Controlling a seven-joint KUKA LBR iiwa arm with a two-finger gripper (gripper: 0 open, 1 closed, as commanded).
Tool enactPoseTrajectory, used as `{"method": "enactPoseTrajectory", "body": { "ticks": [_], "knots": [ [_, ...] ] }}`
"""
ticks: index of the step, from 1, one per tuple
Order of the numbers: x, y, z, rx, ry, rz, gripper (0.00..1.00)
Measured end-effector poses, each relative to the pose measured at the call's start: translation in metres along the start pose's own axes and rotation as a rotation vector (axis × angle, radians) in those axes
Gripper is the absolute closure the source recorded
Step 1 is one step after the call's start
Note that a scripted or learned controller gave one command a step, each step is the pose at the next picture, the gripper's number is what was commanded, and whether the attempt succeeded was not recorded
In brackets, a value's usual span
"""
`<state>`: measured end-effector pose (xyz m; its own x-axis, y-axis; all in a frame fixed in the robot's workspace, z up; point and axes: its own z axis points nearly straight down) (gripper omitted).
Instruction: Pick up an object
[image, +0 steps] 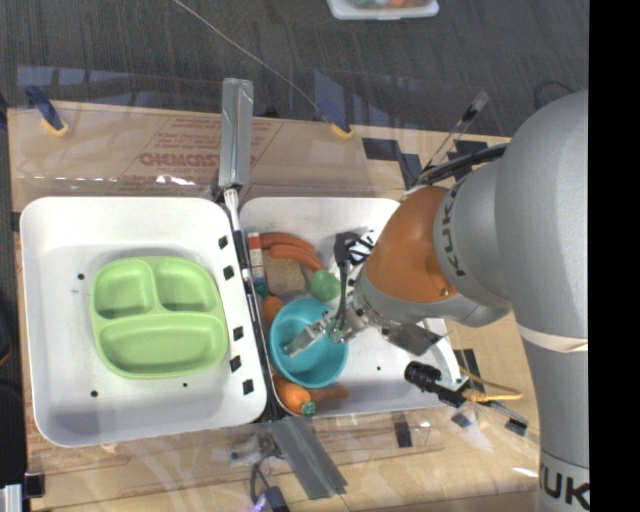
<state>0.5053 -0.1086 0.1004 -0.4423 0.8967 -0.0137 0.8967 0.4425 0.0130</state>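
The grey arm with the orange band (415, 255) reaches in from three o'clock over the right-hand shallow white plastic bin (385, 215). Its claw (318, 335) hangs down into the round teal plastic bowl (308, 343), which sits at the bin's left side, toward seven o'clock of the bin's middle. Metal parts of the claw lie inside the bowl's hollow, but whether the claw is open or closed I cannot tell, and nothing is clearly seen between its tips.

Around the bowl lie toy foods: a long orange carrot-shaped piece (290, 245) at twelve o'clock of the bowl, a brown bread-like lump (283, 277) just below it, a small green ball (323, 285) touching the bowl's rim at one o'clock, and an orange carrot with a green tip (296, 398) at six o'clock, against the bin's lower wall.

The left-hand white bin (50, 300) holds a light green divided plastic plate (158, 316) with three compartments, lying flat near the bin's middle. Both bins rest on the table (130, 150).
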Motion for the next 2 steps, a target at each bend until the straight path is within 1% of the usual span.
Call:
{"method": "enactPoseTrajectory", "body": {
  "ticks": [1, 2],
  "knots": [
    [-0.013, 0.001, -0.017, -0.015, -0.034, 0.006, 1.00],
    [0.046, 0.021, -0.097, 0.007, 0.009, 0.239, 1.00]
  ]
}}
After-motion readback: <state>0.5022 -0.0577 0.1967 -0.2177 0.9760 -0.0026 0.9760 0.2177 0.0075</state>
